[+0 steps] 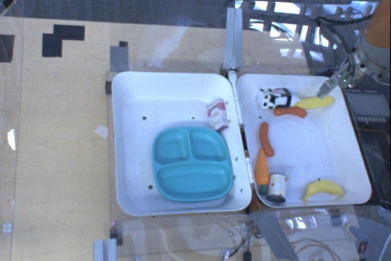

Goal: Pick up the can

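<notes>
Pale metal, the can [277, 187] lies at the near rim of the right bin [360, 175], at six o'clock, just beside a carrot [262, 169]. The gripper [325, 88] at one o'clock must be brought down from above; its opening cannot be told.

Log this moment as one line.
gripper: far edge of right bin, by banana | can: near edge, untouched | grasp: none

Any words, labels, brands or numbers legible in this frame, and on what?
None can be read.
Red packet in the left bin: printing too blurred.
Can in the right bin: label too small.
Black-and-white cow toy: pattern, no text.
</notes>
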Robot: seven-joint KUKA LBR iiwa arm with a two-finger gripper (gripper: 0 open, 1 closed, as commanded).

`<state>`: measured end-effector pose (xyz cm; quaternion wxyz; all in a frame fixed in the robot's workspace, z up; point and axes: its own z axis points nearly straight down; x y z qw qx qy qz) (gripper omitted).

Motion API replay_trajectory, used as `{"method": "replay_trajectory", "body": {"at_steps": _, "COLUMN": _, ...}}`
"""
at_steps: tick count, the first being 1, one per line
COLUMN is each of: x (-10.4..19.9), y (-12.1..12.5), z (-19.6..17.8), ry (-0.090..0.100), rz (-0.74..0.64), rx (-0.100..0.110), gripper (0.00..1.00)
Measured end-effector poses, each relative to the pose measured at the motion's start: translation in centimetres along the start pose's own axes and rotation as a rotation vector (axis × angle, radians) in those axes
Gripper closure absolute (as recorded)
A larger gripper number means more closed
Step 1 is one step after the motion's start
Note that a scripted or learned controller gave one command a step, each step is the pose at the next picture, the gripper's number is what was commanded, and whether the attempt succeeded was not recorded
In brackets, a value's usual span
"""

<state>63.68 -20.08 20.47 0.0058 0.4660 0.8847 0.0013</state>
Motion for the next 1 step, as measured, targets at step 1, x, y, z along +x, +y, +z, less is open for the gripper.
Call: {"method": "replay_trajectory", "body": {"at_steps": 1, "x": 2.94, "y": 1.25, "z": -2.04, "ry": 0.003, "rz": 0.095, "rx": 0.002, "gripper": 1.00}}
